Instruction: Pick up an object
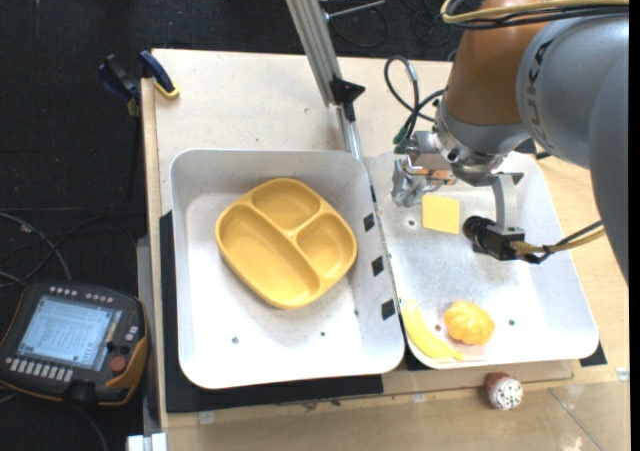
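My gripper (408, 182) hangs over the back left part of the right bin (535, 304), under the grey arm with its orange band (495, 59). A flat yellow square block (441, 214) lies just right of and below the gripper, close to it; whether they touch is unclear. At the front of the same bin sit an orange fruit (468, 322) and a yellow banana (424, 333), side by side. A yellow divided plate (287, 239) lies in the middle of the left bin (205, 334).
A slanted metal pole (312, 34) comes down to the bins' shared back corner. A small speckled ball (504, 392) rests on the bench in front of the right bin. A teach pendant (68, 339) lies off the bench at lower left, and a blue and yellow clamp (150, 74) at the bench's back left.
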Controlling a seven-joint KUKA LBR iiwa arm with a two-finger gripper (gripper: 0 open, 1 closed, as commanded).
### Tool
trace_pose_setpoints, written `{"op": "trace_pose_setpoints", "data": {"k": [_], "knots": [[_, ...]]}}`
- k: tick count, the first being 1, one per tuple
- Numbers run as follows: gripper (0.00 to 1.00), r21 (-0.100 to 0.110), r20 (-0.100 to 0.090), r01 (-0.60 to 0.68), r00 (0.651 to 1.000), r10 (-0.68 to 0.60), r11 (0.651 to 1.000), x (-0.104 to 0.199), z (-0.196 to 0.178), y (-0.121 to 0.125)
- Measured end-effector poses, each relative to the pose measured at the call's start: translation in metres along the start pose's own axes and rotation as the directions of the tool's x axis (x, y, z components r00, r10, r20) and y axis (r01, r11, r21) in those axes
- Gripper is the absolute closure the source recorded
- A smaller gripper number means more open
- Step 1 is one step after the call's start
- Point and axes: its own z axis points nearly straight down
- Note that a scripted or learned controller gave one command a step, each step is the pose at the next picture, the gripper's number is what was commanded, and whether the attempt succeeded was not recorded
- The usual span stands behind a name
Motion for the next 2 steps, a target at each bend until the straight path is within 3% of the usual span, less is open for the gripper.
{"op": "trace_pose_setpoints", "data": {"k": [1, 2], "knots": [[1.00, 0.000, 0.001, 0.000, 1.000, 0.000, 1.000, 0.053, 0.003, -0.005], [1.00, 0.000, 0.001, 0.000, 1.000, 0.000, 1.000, 0.103, -0.013, -0.029]]}}
